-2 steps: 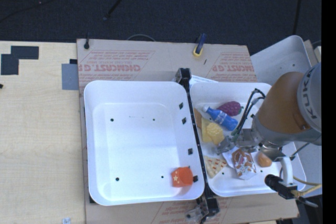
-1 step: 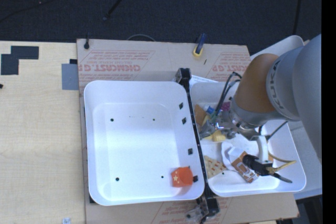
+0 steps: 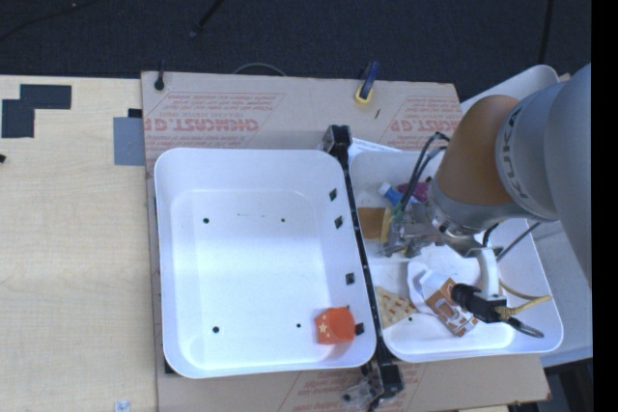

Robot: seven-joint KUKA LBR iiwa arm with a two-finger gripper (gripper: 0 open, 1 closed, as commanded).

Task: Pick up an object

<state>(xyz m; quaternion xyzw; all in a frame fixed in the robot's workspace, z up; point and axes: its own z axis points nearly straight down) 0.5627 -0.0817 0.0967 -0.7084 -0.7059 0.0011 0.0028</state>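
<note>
Gripper [image 3: 406, 241] low in right bin [image 3: 541, 328] near its left wall, among clutter; cannot tell its grip state. Orange block [image 3: 335, 325] in left bin's [image 3: 174, 207] front-right corner.

arm [image 3: 541, 150] cut off right, gripper [image 3: 410, 241] fingers indistinct

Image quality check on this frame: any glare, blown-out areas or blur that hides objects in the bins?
Camera view: the left bin is bright but not blown out, and the orange object reads clearly; the right bin clutter is soft and partly hidden under the arm, so small items blur together; the background is dark.
</note>
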